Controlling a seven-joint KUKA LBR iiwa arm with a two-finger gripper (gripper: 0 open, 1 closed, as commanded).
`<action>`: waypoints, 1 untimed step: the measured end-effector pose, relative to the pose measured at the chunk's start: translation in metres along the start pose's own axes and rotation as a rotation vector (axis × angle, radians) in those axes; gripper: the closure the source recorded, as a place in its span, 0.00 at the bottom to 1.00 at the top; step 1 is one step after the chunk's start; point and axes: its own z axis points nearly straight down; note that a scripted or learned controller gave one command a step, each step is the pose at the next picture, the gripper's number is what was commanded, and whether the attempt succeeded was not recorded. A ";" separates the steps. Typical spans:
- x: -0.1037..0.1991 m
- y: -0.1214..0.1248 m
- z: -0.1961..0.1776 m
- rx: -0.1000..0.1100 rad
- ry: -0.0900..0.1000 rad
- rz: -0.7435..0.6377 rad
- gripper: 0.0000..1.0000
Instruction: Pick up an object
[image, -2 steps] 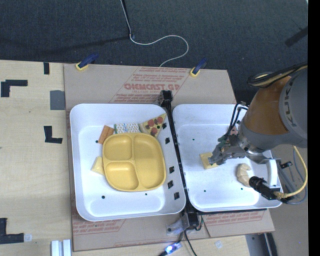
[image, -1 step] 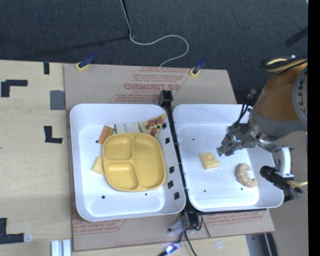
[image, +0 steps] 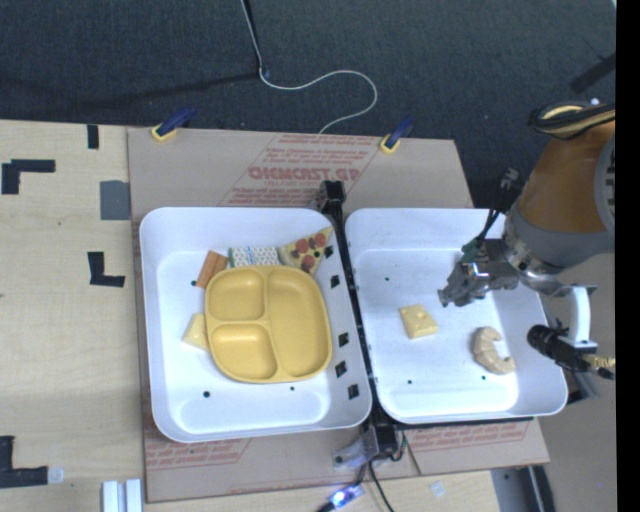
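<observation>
In the right bin (image: 520, 400), the hand (image: 462, 287) hangs above the white floor, and whether it is spread or pressed together I cannot tell. A yellow cheese wedge (image: 419, 321) lies just below-left of it; a pale croissant (image: 492, 351) rests nearby. The left bin (image: 165, 400) holds a yellow divided plate (image: 268, 323) over several small items.
</observation>
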 end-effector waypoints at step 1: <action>0.042 0.035 0.004 0.001 0.000 -0.003 1.00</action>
